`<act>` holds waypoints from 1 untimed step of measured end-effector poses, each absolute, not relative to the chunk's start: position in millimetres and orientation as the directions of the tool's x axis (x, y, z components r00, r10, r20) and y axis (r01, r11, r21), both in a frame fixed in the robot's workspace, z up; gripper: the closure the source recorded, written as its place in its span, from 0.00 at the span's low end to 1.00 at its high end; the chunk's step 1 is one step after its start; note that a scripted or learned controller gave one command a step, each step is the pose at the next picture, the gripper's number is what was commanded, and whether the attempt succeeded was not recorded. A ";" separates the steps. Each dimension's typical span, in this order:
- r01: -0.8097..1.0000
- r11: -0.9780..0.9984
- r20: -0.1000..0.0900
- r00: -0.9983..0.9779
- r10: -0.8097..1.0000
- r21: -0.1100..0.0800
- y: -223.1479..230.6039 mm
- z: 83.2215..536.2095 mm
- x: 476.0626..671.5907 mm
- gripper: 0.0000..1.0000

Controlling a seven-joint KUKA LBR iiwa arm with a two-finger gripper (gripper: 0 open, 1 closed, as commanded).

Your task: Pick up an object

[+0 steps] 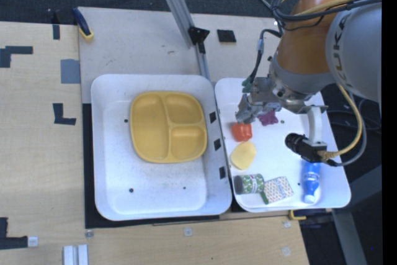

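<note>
My gripper (246, 113) hangs over the upper left of the right bin (335, 192), just above a small red object (242, 131). A purple object (269, 117) lies beside the gripper on its right, partly hidden by the wrist. Below the red object lies a pale yellow piece (243, 156). Near the bin's front edge sit a green patterned can (249, 184), a small patterned packet (278, 188) and a blue and white bottle (311, 182). I see nothing held.
The left bin (111, 189) holds a yellow divided plate (168, 126). A black fitting (302, 144) on the arm's side sticks out over the right bin. A metal pole (180, 6) slants up behind the bins.
</note>
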State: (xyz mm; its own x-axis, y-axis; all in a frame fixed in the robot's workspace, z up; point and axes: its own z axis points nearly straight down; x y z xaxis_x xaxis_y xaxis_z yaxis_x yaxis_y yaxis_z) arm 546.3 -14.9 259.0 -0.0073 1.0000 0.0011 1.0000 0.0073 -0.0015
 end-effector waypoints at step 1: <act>1.000 0.007 0.001 -0.007 1.000 -0.004 42.3 238.5 551.8 1.00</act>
State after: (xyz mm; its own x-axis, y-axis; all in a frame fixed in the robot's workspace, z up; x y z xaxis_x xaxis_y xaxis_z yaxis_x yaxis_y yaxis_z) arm 551.8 42.3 238.5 -0.0066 1.0000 0.0005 1.0000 0.0066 -0.0038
